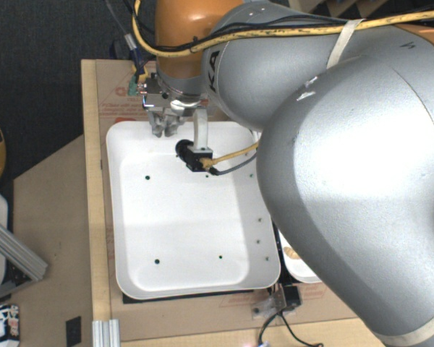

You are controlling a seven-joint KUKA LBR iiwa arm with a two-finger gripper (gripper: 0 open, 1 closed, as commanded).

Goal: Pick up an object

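The arm hides the right bin; gripper perhaps empty.

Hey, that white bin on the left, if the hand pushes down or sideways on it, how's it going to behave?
The white bin is wide and shallow, so it probably won't tip. Its glossy floor looks slippery, so the hand would likely skid across it. The dark dots in the floor may be fasteners; if so, it shouldn't slide.
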